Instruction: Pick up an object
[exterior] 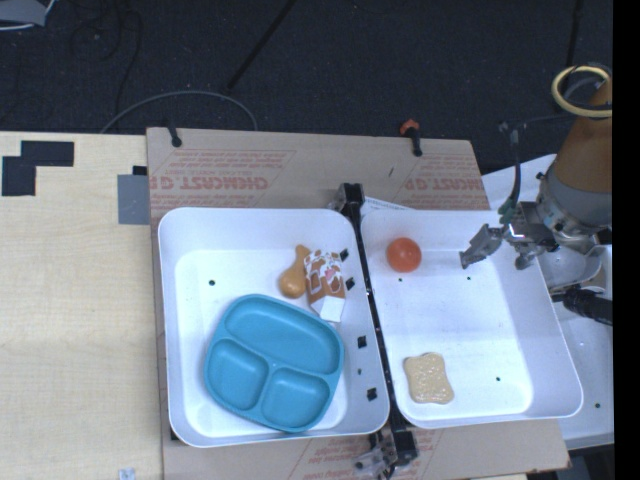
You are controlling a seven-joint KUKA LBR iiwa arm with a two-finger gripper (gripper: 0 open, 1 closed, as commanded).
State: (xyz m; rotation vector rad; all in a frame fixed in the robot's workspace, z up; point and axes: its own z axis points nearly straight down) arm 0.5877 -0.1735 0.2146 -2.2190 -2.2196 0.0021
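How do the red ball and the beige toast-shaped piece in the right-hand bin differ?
The red ball is round and orange-red; the toast piece is flat, squarish and pale beige. The ball lies at the far end of the right bin, nearer the gripper; the toast lies at the near end. Both lie loose on the bin floor.

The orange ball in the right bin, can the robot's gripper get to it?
Probably yes. The ball sits alone on the bare floor of the right bin, and the gripper hangs over that same bin with nothing between them.
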